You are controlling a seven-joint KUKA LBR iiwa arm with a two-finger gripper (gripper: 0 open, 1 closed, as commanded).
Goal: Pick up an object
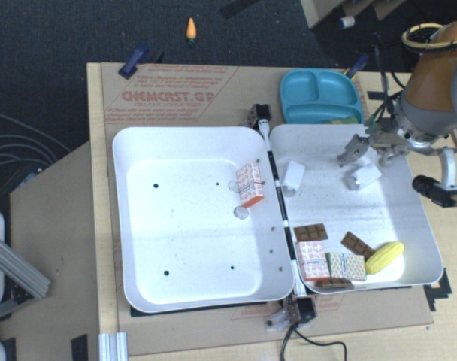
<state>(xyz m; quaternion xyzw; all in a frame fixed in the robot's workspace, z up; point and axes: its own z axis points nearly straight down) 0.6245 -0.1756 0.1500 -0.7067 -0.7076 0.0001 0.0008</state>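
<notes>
Bench (pixel 176 89): brown board with red lettering along the 12 o'clock edge, both bins sitting on it side by side.
Left bin (pixel 138 156): big white tray, mostly bare floor with a few dark dots.
Right bin (pixel 416 209): same sort of tray, stuff piled toward its 6 o'clock rim.
Arm (pixel 431 89): comes in from 3 o'clock, orange band above the grey wrist, hanging over the right bin's 1 o'clock corner.
Blue plate (pixel 319 95): divided dish on the bench at 12 o'clock of the right bin, outside it.
Gripper (pixel 361 165): low over the right bin's upper half; honestly can't tell if the fingers are apart or closed, or if anything's in them.
Red-white carton (pixel 249 184): left bin, near its 3 o'clock wall, a small round clear thing just at 7 o'clock of it.
Yellow corn (pixel 384 257): right bin, 5 o'clock corner.
Small boxes (pixel 330 265): patterned cartons beside the corn, at its 9 o'clock.
Chocolate bars (pixel 311 233): brown pieces at 12 o'clock of those boxes.
White block (pixel 294 176): right bin, by its 9 o'clock wall.
</notes>
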